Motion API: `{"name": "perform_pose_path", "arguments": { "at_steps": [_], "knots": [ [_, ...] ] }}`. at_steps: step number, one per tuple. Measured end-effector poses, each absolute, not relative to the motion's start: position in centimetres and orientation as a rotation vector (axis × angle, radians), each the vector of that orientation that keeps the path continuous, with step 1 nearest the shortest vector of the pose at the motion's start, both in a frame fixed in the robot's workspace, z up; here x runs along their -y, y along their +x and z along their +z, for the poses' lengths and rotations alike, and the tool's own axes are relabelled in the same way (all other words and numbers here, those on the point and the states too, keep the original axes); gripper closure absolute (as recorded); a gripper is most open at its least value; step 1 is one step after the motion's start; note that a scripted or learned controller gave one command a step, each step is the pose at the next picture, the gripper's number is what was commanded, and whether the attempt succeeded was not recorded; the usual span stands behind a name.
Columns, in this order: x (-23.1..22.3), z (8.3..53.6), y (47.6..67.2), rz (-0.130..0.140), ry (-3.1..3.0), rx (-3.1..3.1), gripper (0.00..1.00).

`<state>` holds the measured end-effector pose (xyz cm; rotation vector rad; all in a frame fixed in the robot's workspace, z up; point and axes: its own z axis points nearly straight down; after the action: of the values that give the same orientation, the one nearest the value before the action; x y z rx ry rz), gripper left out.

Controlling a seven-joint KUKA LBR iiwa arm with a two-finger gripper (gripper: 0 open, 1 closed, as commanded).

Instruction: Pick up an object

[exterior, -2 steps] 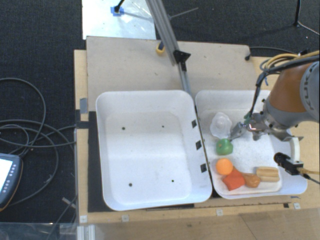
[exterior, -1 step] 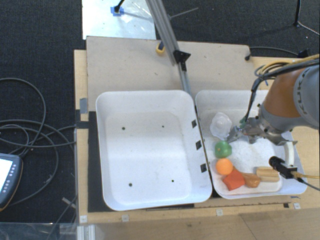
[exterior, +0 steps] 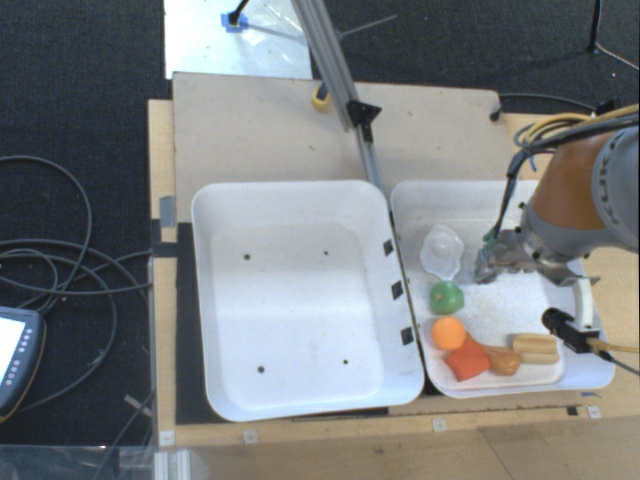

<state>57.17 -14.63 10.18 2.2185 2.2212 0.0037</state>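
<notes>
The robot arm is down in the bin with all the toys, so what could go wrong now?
1. The end effector sits close beside the clear crumpled plastic cup; it may nudge the light cup away instead of gripping it.
2. The small green ball, round orange ball, red block and tan bread-shaped piece lie crowded together near the front of the right white bin, so a grab could catch two or knock a ball rolling.

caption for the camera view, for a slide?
KUKA gripper poised in the right bin beside a clear cup, above a green ball and orange ball.
</notes>
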Motion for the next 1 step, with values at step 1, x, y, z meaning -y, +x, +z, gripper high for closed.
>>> {"name": "perform_pose_path", "arguments": {
  "at_steps": [1],
  "knots": [
    [15.7,15.37,57.47,0.005,2.217,-2.218,1.0]
  ]
}}
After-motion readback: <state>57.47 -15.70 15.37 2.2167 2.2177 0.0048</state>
